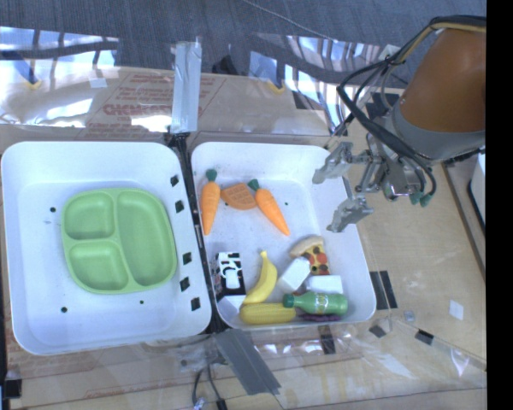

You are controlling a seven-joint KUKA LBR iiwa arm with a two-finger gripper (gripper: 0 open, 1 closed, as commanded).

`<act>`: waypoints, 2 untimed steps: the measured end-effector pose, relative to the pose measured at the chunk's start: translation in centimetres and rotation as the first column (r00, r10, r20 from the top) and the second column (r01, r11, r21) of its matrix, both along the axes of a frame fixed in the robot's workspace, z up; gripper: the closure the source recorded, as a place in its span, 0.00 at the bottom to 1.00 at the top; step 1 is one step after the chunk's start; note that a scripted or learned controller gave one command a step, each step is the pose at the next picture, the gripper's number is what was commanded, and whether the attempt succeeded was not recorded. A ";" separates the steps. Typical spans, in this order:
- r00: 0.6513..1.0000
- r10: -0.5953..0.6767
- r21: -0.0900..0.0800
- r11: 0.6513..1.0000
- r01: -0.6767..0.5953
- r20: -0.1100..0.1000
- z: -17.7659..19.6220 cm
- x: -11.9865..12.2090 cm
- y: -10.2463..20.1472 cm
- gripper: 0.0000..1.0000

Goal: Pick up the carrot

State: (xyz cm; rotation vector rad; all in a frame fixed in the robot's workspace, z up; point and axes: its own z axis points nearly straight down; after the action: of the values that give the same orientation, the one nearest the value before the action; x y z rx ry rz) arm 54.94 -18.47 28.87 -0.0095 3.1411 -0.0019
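Left bin [26, 229]: green divided plate [120, 239]. Right bin [333, 254]: two carrots [209, 205], banana [262, 278], green bottle [318, 303], possibly pizza slice [308, 248]. Tool [340, 193]: open, unladen, over the right bin's edge.

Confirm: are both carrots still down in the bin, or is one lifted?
Both down. The left carrot and right carrot lie flat in the right bin; the tool is apart from them.

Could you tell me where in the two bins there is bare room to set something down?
The left bin has white floor all around the green plate. In the right bin, the free patches are the strip behind the carrots and the middle floor between the carrots and the banana. Its front is crowded: banana, bottle, pizza slice.
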 end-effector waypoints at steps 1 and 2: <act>0.974 -0.226 0.002 0.974 0.226 -0.011 -16.0 0.8 3.8 0.00; 0.923 -0.384 0.001 0.923 0.384 0.000 -19.7 4.5 1.3 0.00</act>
State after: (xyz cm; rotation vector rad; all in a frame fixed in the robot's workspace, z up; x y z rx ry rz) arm 59.44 -17.19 9.16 0.6064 3.0824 -0.0001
